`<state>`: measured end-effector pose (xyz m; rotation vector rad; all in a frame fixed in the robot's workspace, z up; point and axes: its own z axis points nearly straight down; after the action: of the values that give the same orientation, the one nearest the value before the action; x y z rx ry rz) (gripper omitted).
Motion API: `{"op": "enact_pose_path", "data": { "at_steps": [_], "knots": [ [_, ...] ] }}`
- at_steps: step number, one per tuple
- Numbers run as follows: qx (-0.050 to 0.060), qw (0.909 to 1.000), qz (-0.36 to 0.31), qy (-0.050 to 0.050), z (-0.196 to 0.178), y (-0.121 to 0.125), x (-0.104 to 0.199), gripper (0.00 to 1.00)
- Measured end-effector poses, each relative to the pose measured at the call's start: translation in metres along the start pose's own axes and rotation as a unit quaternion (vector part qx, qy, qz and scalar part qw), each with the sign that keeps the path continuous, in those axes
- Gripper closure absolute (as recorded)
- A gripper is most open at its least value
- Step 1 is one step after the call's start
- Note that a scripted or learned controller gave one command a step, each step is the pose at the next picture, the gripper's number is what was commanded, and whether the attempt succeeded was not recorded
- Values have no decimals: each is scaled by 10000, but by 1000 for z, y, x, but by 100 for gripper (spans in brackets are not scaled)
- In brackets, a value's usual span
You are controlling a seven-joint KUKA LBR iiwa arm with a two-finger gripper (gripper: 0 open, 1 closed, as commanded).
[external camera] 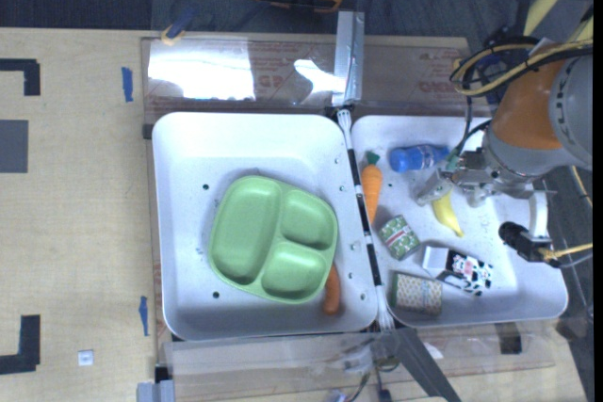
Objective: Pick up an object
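From the camera above the desk, you see the arm reaching in from the right, its jaws [450,188] low in the right bin [542,297]. You cannot tell whether they are open or closed; the wrist hides them. A yellow banana [448,214] lies just below them, probably the intended pick, and a blue bottle [415,157] sits just to their upper left. Further left of the jaws lies an orange carrot [371,188] against the divider; below are a green carton [399,236] and a cow-patterned toy [469,272]. Well to the left, a green divided plate [273,238] rests in the left bin [179,202].
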<state>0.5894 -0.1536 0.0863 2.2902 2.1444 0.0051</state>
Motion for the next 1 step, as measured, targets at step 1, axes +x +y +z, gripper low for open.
{"op": "enact_pose_path", "data": {
  "at_steps": [1],
  "knots": [
    [-24, 10000, 10, 1, -11, 1, -1, 100]
  ]
}}
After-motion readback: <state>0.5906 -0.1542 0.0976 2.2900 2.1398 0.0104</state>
